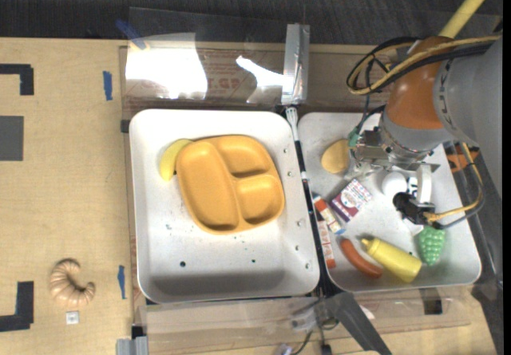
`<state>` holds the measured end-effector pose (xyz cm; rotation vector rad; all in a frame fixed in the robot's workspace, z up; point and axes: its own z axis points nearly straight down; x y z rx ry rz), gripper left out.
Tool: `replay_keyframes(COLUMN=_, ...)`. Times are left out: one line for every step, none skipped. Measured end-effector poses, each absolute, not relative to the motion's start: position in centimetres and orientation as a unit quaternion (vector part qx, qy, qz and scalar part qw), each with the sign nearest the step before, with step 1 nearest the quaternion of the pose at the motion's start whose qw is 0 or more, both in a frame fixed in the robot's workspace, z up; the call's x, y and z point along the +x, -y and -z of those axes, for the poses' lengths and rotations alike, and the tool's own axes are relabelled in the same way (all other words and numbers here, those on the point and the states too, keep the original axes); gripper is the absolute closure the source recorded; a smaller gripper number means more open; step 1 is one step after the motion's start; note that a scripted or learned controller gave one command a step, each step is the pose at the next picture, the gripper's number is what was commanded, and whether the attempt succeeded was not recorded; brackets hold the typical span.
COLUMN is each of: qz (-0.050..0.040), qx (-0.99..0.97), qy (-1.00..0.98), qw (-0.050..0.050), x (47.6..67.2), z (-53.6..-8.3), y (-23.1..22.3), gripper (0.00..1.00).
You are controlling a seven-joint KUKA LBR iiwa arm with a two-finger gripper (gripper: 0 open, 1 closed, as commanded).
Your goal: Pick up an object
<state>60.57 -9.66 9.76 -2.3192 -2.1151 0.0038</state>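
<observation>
My gripper (389, 172) hangs over the upper middle of the right bin (467, 266), seen from above with the wrist covering it. Just left of it lies a tan roll (336, 156). A purple and white packet (351, 198) lies below and left of the gripper. Toward the bin's front are a yellow mustard bottle (391, 258), a red sausage (359, 259) and green grapes (431, 244). A small red and white stick (326, 222) lies along the bin's left wall.
The left bin (152, 266) holds an orange divided plate (231, 182) with a yellow banana (169, 158) poking out from under its left side. A tan croissant (72, 282) lies on the bench at the far left.
</observation>
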Motion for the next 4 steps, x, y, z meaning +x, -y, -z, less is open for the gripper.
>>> replay_keyframes(qz=-0.0015, qx=-0.739, qy=0.674, qw=0.002, x=60.6, z=-9.7, y=9.7, gripper=0.0)
replay_keyframes(qz=0.0035, qx=-0.637, qy=0.771, qw=-0.004, x=56.8, z=-8.7, y=10.7, gripper=0.0)
replay_keyframes(qz=0.0032, qx=-0.639, qy=0.769, qw=-0.004, x=56.9, z=-9.4, y=10.8, gripper=1.0)
replay_keyframes(qz=0.0024, qx=-0.642, qy=0.767, qw=-0.002, x=57.4, z=-18.5, y=4.0, gripper=1.0)
